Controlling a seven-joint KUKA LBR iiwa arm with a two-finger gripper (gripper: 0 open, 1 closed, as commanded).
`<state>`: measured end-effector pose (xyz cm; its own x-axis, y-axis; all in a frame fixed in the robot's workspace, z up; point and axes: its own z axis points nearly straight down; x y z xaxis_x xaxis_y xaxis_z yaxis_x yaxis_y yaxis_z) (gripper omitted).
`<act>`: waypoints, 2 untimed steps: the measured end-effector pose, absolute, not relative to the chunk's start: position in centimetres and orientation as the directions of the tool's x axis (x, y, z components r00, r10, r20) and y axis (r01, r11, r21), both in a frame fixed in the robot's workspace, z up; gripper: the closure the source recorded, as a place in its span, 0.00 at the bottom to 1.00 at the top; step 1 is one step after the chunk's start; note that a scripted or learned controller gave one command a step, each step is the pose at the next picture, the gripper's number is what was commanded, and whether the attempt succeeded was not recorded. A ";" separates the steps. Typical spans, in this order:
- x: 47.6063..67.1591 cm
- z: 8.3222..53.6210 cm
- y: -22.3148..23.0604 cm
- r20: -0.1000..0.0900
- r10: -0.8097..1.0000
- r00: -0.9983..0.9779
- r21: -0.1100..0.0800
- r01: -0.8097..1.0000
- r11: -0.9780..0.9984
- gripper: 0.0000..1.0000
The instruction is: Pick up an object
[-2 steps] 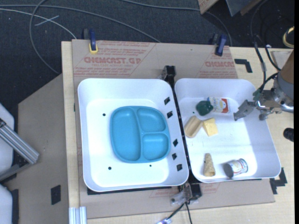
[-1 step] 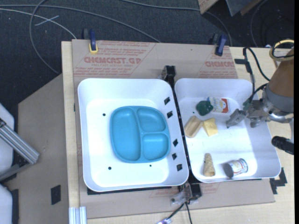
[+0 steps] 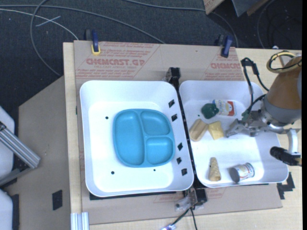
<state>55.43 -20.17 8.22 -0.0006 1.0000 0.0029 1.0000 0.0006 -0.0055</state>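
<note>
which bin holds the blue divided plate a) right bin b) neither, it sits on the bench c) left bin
c: the blue divided plate lies flat in the left bin, while the right bin holds the small items such as the can.

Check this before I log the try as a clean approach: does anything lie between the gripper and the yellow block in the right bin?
Nothing visible does: the gripper sits just right of the yellow block.
</note>
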 end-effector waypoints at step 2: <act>56.0 14.0 -20.2 -0.001 1.000 -0.001 0.004 1.000 0.001 1.00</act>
<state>55.96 -20.19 13.98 -0.0006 1.0000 -0.0014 1.0000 0.0006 0.0044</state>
